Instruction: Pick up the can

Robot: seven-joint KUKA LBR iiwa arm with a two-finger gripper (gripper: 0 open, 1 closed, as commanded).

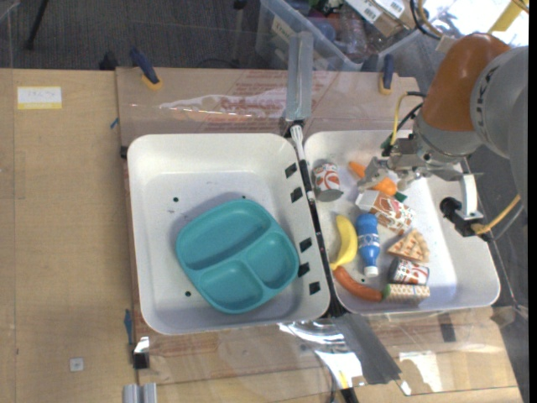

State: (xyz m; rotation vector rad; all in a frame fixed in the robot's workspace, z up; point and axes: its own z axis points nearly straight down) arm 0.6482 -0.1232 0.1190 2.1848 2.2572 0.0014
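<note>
The can [327,178] is small, red and white with a silver end. It lies on its side in the far left corner of the right bin [478,267], close to the divider. My gripper [383,173] hangs low over the far middle of that bin, a short way right of the can and apart from it. It sits just above a red and white carton [393,212] and next to a small orange piece [359,169]. Nothing from the bin is visibly lifted.
Beside the can lie a banana [344,240], a blue bottle [367,242], a pizza slice [409,247], a sausage [359,286] and a small box [409,277]. The left bin [159,166] holds a teal divided plate [237,255]. A crate of clutter [336,7] stands behind the bench.
</note>
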